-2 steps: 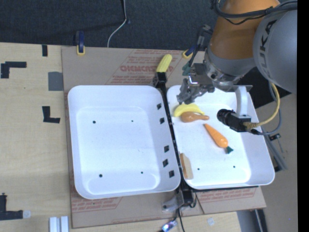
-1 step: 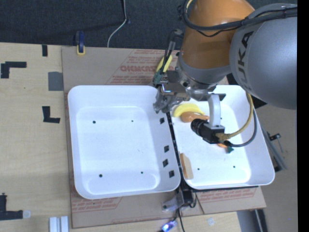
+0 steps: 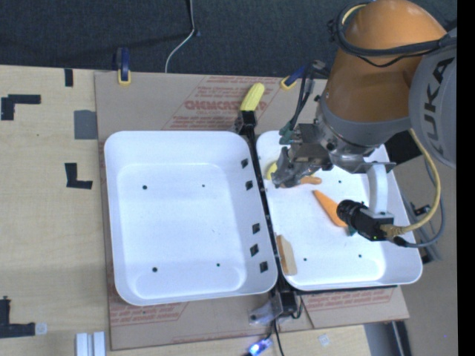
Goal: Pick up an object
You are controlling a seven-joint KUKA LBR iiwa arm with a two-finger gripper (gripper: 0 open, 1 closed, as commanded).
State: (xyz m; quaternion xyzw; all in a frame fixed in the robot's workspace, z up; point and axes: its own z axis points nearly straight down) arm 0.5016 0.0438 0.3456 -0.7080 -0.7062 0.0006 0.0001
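Observation:
My gripper [image 3: 292, 172] hangs low over the far left part of the right bin [image 3: 334, 269], close to the divider between the bins. A small yellow object [image 3: 272, 170] lies right beside its tip, partly hidden by it. Just to the right lies a small orange piece [image 3: 311, 179]. An orange carrot-shaped object [image 3: 325, 203] rests on the bin floor toward the middle. A tan wooden block [image 3: 286, 255] lies along the bin's left wall near the front.
The left bin [image 3: 178, 213] stands beside the right one, with black clips [image 3: 256, 232] along the shared rim. A yellow-handled clamp [image 3: 251, 99] sits at the back between the bins. A black fitting [image 3: 362, 221] with cables hangs from the arm over the right bin.

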